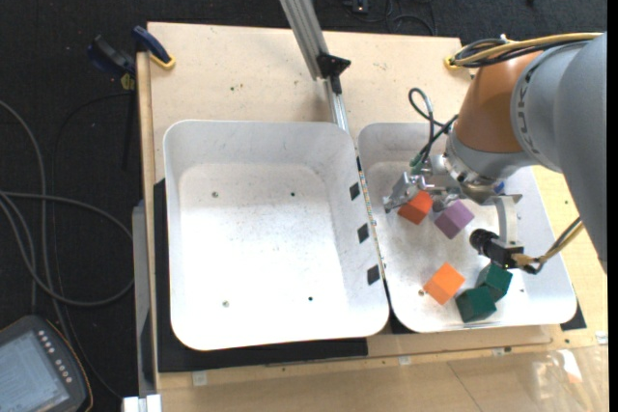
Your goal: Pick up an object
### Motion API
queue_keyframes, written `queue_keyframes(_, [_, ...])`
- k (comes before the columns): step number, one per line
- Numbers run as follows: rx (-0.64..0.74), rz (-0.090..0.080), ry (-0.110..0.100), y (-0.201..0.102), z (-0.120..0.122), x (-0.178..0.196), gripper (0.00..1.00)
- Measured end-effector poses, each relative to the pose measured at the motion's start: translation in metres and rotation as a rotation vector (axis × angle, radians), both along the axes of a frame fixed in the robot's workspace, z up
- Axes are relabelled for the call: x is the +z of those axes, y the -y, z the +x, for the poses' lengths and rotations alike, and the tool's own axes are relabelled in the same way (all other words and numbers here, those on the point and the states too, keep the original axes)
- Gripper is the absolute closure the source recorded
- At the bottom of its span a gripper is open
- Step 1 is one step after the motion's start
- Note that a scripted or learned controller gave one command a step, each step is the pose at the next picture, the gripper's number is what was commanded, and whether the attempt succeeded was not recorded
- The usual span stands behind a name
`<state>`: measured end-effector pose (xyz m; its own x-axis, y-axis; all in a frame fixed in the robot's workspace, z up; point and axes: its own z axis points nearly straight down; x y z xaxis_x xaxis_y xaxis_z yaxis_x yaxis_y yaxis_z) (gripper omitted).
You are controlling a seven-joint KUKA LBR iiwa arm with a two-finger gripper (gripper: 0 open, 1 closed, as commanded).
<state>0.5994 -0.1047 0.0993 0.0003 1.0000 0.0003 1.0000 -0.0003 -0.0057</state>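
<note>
My gripper [421, 196] is low inside the right bin [541, 309], at its upper left part. A red-orange block [415, 208] lies directly under it, partly covered by the gripper's metal parts, and I cannot tell whether it is held. A purple block [452, 220] sits just to the right of the red-orange one, touching or nearly touching the gripper. An orange block [444, 284] lies nearer the front. Two dark green blocks [486, 292] rest together at the front right.
The left bin [193, 150] stands beside the right one, across a shared rim [367, 227]. A small black piece [488, 244] on a cable hangs by the green blocks. A slanted metal rail [294, 0] crosses the back of the bench. Clamps [145, 48] sit at the bench's back left.
</note>
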Motion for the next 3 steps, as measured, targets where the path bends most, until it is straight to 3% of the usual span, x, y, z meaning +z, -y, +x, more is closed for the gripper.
queue_keyframes(1, [-0.001,0.0,0.004,0.0,0.0,-0.004,0.0])
queue_keyframes(2, [-0.001,0.0,0.006,0.0,0.0,0.006,1.0])
queue_keyframes(3, [0.001,-0.001,0.009,0.002,0.003,0.048,1.0])
